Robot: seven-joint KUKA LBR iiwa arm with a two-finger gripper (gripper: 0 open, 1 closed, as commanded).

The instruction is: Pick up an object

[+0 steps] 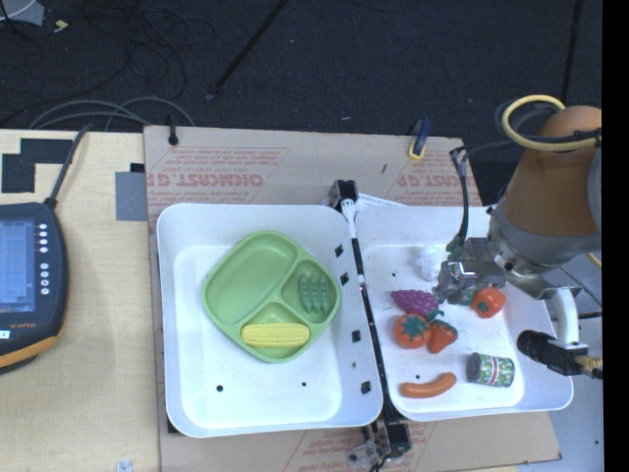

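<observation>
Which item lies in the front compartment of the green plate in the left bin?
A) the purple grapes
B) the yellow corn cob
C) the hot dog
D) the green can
B: the yellow corn cob lies in the front compartment of the green plate; the other three things are over in the right bin.

Toys crowding the right bin [550, 401]
Grapes [415, 302], tomatoes [413, 331], sausage [427, 386] and can [490, 370] are clustering mid-bin; its far-left corner is lying open
</observation>
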